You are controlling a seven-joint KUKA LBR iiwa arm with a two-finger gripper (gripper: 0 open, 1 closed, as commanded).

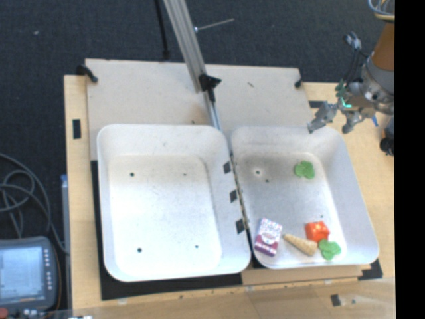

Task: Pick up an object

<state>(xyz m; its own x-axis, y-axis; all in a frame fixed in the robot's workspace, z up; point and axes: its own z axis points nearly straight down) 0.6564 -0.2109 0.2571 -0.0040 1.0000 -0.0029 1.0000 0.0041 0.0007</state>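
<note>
Five objects [305, 170] lie well below gripper [335, 117].

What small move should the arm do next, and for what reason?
Probably move the hand forward and down toward the green piece, the nearest object. The hand hovers at the right bin's far corner, holding nothing, while the other items lie at the near edge.

We see even, fairly bright overhead light, the white bins [166, 198] slightly washed out with grey smudging on their floors, only soft shadows under their rims, the dark carpet [40, 25] grainy, the whole frame a little soft, small objects lacking fine detail
</note>
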